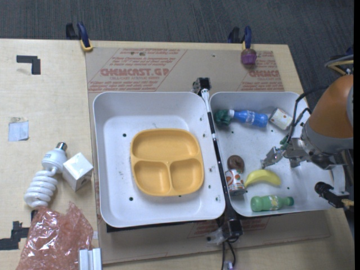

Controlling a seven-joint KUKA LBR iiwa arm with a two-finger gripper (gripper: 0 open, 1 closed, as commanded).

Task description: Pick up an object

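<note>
My gripper (274,157) hangs over the right bin (253,145), just above and to the right of a yellow banana (263,178). It is not touching the banana as far as I can see. Below the banana lies a green bottle (271,202). A small can (234,181) and a brown round piece (236,162) sit by the bin's left wall. At the bin's far side lie a blue bottle with a green cap (244,117) and a small white box (279,117).
The left bin (112,151) holds a yellow divided plate (167,162). On the bench to the left lie a spiral light bulb (45,179), a white cube (77,170) and a crumpled pink bag (53,238). A purple item (248,56) sits behind the right bin.
</note>
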